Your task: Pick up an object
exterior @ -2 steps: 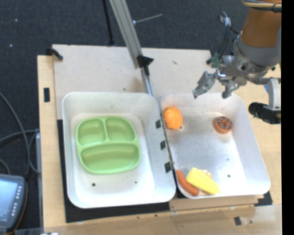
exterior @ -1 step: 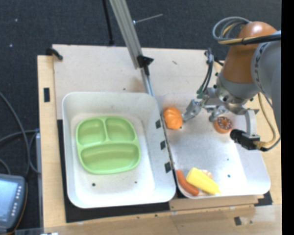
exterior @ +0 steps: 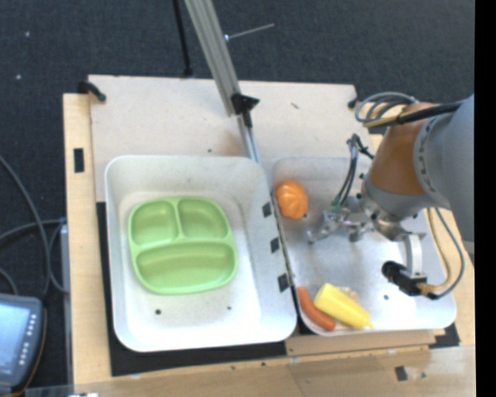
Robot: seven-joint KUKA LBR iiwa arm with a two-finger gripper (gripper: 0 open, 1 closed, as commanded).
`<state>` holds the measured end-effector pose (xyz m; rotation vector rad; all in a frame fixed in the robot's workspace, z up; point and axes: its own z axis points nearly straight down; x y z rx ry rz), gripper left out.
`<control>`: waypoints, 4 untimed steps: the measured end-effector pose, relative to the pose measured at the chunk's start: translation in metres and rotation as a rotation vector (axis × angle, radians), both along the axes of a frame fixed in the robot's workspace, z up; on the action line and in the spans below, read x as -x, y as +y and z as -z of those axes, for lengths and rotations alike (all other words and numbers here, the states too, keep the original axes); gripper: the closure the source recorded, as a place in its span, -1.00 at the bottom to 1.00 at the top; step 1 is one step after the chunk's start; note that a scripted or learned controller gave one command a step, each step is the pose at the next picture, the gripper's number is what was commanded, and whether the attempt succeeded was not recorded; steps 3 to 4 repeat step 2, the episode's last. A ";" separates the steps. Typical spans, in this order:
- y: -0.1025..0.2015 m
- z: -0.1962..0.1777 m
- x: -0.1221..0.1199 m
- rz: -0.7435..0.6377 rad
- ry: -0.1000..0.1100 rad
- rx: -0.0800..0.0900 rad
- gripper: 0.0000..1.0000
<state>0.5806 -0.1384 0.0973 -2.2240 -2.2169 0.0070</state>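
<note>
Pincer (exterior: 337, 224): low in right bin (exterior: 413, 317), grip state cannot tell | orange (exterior: 292, 198): just left of pincer, at bin's left wall | corn (exterior: 341, 306), carrot (exterior: 315, 310): bin's near edge | advice: centre over orange, descend straight, clear wall | left bin (exterior: 120, 222): green tray (exterior: 182, 244) | counter (exterior: 165, 114) on dark carpet.

- The grey KUKA arm (exterior: 446, 151) reaches in from the right side of the scene and bends downward toward the bench.
- Its orange band (exterior: 394, 160) wraps the arm just above the wrist.
- Thin green and black cables run down along the wrist's left side.
- The two-finger metal gripper (exterior: 337, 224) sits at the left end of the wrist, its thin grey fingers pointing left and low.
</note>
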 end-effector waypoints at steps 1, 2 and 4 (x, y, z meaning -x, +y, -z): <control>0.033 -0.003 0.048 -0.001 -0.001 -0.003 -1.00; 0.025 -0.004 0.070 -0.001 -0.003 -0.001 -1.00; 0.025 -0.004 0.070 -0.001 -0.003 -0.001 -1.00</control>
